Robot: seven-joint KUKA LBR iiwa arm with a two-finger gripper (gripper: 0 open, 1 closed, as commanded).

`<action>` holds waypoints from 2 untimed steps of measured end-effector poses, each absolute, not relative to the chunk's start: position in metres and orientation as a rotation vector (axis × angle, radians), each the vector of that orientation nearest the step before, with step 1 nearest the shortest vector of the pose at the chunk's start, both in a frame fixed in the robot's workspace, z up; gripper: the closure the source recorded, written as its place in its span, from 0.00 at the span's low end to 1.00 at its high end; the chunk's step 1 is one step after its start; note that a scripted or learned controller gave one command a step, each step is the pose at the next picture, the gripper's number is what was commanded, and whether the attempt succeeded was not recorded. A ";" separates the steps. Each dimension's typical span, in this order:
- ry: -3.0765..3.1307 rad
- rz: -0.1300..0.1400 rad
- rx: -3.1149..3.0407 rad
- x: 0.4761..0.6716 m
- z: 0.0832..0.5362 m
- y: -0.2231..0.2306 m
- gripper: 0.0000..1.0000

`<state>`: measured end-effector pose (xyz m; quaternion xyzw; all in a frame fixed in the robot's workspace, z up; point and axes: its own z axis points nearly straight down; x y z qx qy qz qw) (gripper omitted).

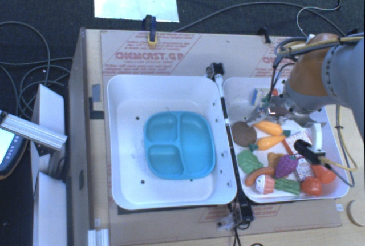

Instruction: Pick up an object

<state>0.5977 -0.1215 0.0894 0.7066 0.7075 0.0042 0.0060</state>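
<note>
1. I see the arm (328, 71) coming in from 3 o'clock, grey, with its orange band above the wrist, hanging over the right bin (239, 86).
2. The gripper (269, 105) sits low over the far part of that bin; I cannot tell how its fingers stand, as they blur into the clutter under the wrist.
3. I see nothing between them.
4. The toys lie heaped in the near half of the right bin. A brown disc (244, 133) lies at about 9 o'clock in the bin, close to the divider.
5. Two carrots (268, 128) lie just beside the disc, at its 3 o'clock, near the gripper.
6. A green piece (248, 160) lies at 6 o'clock from the disc, with a sausage (259, 173) and a cupcake (264, 183) nearer still.
7. Purple grapes (286, 165) and a tomato (311, 185) sit toward 5 o'clock of the bin.
8. The left bin (122, 102) holds a blue plate (179, 145) with compartments, lying flat at its centre.
</note>
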 end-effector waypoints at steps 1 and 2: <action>2.221 0.004 2.212 0.670 0.198 -0.165 0.00; 2.225 -0.002 2.221 0.605 0.150 -0.134 0.00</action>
